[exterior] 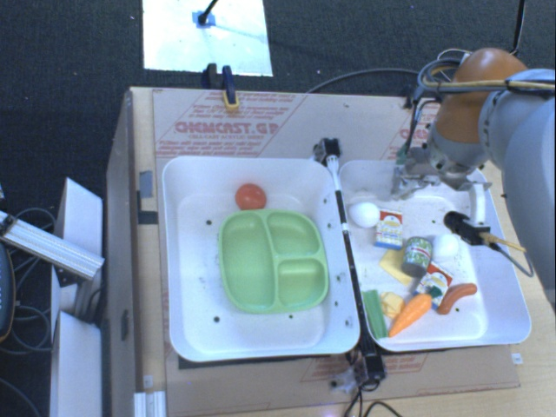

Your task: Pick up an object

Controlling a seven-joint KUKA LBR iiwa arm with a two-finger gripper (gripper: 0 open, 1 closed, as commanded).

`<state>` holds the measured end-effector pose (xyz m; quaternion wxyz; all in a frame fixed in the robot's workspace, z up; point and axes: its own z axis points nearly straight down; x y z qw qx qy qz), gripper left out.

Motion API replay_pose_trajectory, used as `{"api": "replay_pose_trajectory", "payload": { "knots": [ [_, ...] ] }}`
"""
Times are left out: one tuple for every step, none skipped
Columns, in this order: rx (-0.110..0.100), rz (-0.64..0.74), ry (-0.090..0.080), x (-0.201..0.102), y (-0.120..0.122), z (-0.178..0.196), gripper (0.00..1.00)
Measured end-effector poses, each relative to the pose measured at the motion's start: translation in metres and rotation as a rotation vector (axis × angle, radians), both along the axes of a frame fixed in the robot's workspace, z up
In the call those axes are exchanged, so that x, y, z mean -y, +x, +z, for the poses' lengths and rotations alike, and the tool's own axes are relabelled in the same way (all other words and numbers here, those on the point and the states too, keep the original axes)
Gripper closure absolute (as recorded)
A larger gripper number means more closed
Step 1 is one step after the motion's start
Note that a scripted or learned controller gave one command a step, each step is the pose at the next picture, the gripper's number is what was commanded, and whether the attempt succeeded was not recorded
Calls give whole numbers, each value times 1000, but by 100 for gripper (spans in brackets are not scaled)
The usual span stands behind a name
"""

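Currently gripper (408,183) hovers over right bin's (512,315) back edge, finger state unclear, near white egg (363,213), with carrot (410,314), can (417,253) and sausage (458,295) toward the front.

Bins (261,341) – glossy white plastic.

A robotics lab. A paper-covered bench (261,120) stands on dark carpet (61,59). Loose cables (365,76) run left of the gripper (415,181).

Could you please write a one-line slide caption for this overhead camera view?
Gripper poised at the back of the right bin of toy food; left bin holds a green tray and tomato.
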<state>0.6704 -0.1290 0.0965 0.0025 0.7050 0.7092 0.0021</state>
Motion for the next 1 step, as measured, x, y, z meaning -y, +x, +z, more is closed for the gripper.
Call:
{"api": "replay_pose_trajectory", "payload": {
  "knots": [
    [0,0,0,0,0,0,0]
  ]
}}
